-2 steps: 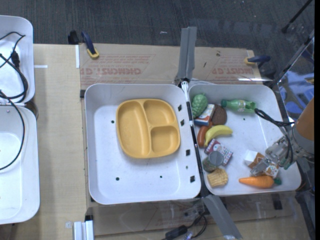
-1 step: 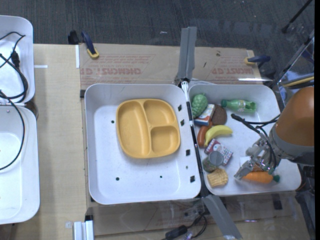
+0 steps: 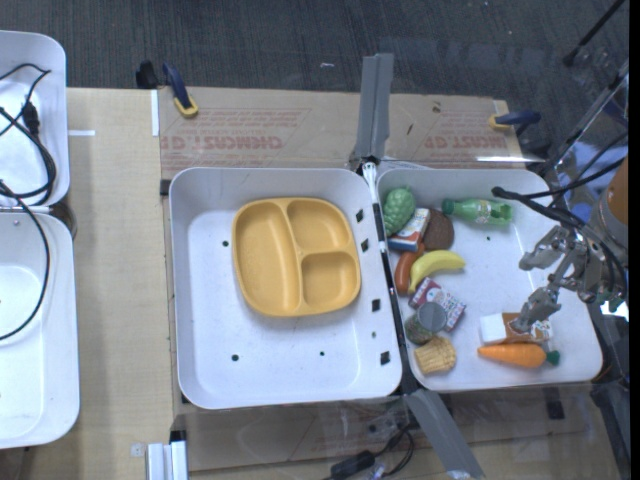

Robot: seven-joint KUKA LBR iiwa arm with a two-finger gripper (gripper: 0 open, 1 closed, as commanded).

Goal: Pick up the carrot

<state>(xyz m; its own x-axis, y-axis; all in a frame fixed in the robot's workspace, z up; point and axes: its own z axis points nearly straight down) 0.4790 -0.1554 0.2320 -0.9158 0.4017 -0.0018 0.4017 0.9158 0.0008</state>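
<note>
Hovering just above the carrot point(image 3: 514, 355) in the right bin point(image 3: 575, 368), the gripper point(image 3: 537, 286) spreads empty fingers, seemingly positioned for descent

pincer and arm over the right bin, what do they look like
The pincer is bare grey metal, built of thin linked bars ending in two slender fingers. Behind it, at the view's right edge, shows a bit of the orange band of the arm. Dark cables run toward the wrist.
</note>
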